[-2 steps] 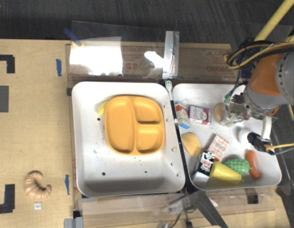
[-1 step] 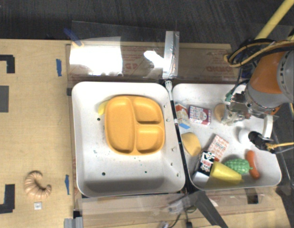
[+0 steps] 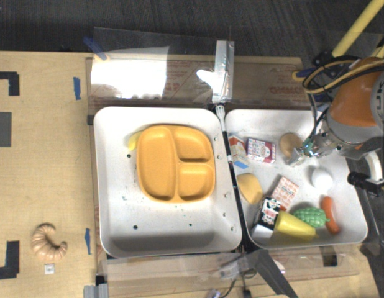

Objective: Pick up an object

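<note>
The right bin [image 3: 360,231] holds several small items. Among them are a pink and white carton [image 3: 259,149], a tan round piece [image 3: 289,144], a white egg [image 3: 321,179], a yellow lump [image 3: 249,188] and a pink box [image 3: 285,191]. A black and white carton [image 3: 269,213], a yellow fruit [image 3: 293,226], a green bumpy item [image 3: 310,216] and a carrot [image 3: 330,215] lie along the front. My gripper [image 3: 299,156] hangs low over the right bin's back half, right beside the tan round piece. The arm's orange band [image 3: 356,101] is above it, at the right.
The left bin [image 3: 111,222] holds an orange divided plate [image 3: 175,162] with something yellow [image 3: 131,141] peeking from under its left edge. A croissant-shaped toy [image 3: 49,241] lies on the bench at the far left. Clear plastic sheeting [image 3: 155,73] stands behind the bins.
</note>
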`<state>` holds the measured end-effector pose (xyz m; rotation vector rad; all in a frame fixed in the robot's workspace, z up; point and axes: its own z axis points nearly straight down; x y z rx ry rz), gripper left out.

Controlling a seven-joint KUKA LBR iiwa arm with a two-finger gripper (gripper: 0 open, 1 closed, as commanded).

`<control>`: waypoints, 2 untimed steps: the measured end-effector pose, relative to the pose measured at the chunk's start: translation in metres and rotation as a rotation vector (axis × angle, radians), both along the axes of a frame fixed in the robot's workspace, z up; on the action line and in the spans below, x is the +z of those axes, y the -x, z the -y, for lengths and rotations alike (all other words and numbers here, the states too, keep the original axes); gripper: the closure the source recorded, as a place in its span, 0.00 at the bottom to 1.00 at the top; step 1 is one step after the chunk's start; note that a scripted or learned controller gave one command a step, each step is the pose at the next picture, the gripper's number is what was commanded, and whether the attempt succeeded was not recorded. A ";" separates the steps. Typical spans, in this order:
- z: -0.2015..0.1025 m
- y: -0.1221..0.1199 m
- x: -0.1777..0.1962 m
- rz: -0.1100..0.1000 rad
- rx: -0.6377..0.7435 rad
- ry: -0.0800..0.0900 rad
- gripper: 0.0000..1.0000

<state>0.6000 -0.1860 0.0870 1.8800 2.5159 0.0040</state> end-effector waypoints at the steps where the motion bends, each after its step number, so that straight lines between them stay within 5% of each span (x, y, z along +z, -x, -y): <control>1: -0.011 0.076 0.001 0.003 0.087 0.003 1.00; 2: -0.060 0.094 0.004 0.022 -0.080 0.018 1.00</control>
